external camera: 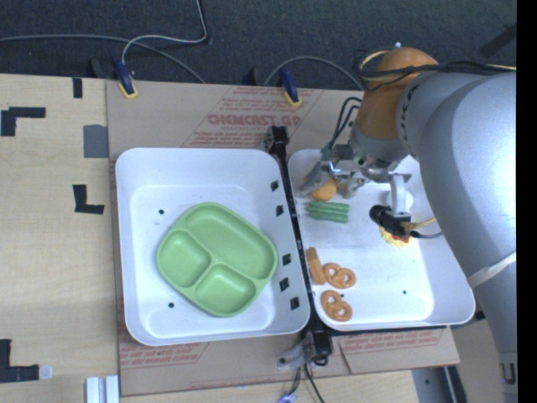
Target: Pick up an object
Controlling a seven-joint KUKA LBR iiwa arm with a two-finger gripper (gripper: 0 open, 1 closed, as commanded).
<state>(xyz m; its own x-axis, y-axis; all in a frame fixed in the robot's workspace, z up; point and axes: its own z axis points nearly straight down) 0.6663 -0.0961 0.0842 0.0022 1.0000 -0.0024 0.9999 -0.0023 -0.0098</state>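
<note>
The gripper (334, 175) hangs low over the far left corner of the right bin (419, 305). Its metal parts blur together there, and I cannot tell whether it is open or closed. The bulky grey arm (470, 158) covers the bin's right side and runs off the edge of the view.

Just under the gripper, touching it or nearly so, is a small orange piece (325, 192). It is rounded, yellow-orange and smooth-looking. Its upper edge is tucked under the gripper, so its full shape is hidden, and whether it is gripped or just lying on the bin floor is not clear. The visible part looks slightly wider than tall, with no end that clearly points anywhere.

Just in front of it lies a green bundle (328, 212) of thin sticks. Its long axis runs across the bin, dipping slightly to the right.

Nearer the front, well apart from the gripper, lie pretzels (340, 276) beside an orange strip (314, 265).

The left bin (138, 225) holds a green divided plate (216, 259).
</note>
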